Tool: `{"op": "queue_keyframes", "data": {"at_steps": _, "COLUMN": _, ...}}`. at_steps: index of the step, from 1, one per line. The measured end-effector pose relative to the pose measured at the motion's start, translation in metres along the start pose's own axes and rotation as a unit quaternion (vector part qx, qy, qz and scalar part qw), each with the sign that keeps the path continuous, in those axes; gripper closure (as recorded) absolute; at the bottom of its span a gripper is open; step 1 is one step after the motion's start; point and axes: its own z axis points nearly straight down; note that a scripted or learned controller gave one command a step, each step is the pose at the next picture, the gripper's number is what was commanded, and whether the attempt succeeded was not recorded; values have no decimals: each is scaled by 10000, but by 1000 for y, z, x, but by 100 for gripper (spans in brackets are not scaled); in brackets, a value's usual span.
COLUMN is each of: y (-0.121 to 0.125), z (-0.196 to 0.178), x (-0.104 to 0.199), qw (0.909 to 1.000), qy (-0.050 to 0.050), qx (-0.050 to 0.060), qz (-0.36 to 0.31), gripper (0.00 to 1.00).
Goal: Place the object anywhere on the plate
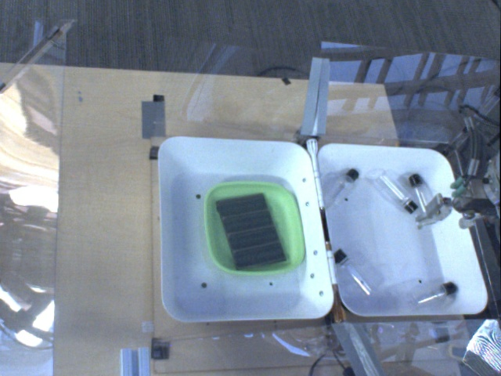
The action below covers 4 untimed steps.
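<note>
Gripper (435,210) at right bin's (391,292) right edge, grip state can't tell, nearest vial (413,193) just left of it, long axis diagonal; green plate (213,210) sits in left bin (180,288), already carrying a dark block (250,231).

Two white bins: left bin (180,210), right bin (391,280). Lime-green plate (213,233) in left bin, w/ dark charcoal ridged block (250,231) on it, approx. 4 horizontal ribs across its top. Clear vials (395,193) w/ black caps in right bin, glass near see-thru vs the white. Bench (94,210) pale tan wood tone, w/ bright whitish glare at left edge. Floor (196,14) at top dark grey, fine woven texture. Grey metal bar (316,100) betw. bins at top. Gripper (435,210) silvery grey.
</note>
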Motion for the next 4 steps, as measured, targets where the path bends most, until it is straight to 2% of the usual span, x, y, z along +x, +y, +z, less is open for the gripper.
{"op": "queue_keyframes", "data": {"at_steps": 1, "y": 27, "z": -8, "x": -12, "qw": 9998, "qy": -5, "qx": -9, "qz": -180, "gripper": 0}}
{"op": "queue_keyframes", "data": {"at_steps": 2, "y": 42, "z": -23, "x": -12, "qw": 9973, "qy": -6, "qx": -1, "qz": -733, "gripper": 0}}
{"op": "queue_keyframes", "data": {"at_steps": 3, "y": 1, "z": -123, "x": -18, "qw": 9835, "qy": -17, "qx": -24, "qz": -1810, "gripper": 0}}
{"op": "queue_keyframes", "data": {"at_steps": 4, "y": 38, "z": -134, "x": -15, "qw": 9614, "qy": -18, "qx": -25, "qz": -2752, "gripper": 0}}
